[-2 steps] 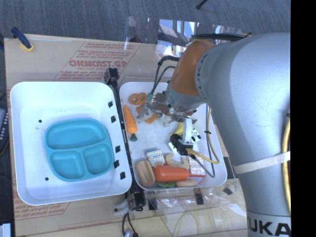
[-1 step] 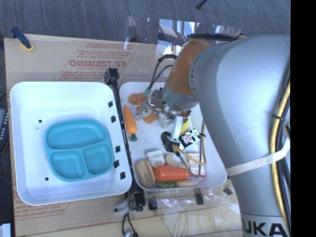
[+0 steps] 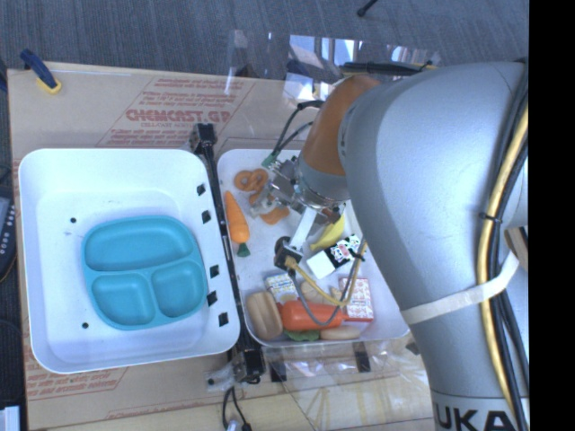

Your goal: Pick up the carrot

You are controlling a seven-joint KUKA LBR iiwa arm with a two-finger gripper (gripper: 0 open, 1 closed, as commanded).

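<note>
The carrot (image 3: 236, 220) lies against the right bin's (image 3: 260, 272) left wall, long axis twelve to six, just beside the gripper (image 3: 269, 197) at its eight o'clock; whether that gripper is clenched I can't tell.

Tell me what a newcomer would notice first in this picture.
The huge grey arm dominates the right side, bending down over the cluttered right bin. Next comes the bright blue divided tray, alone in the left bin. The orange carrot lies along the right bin's left wall.
</note>
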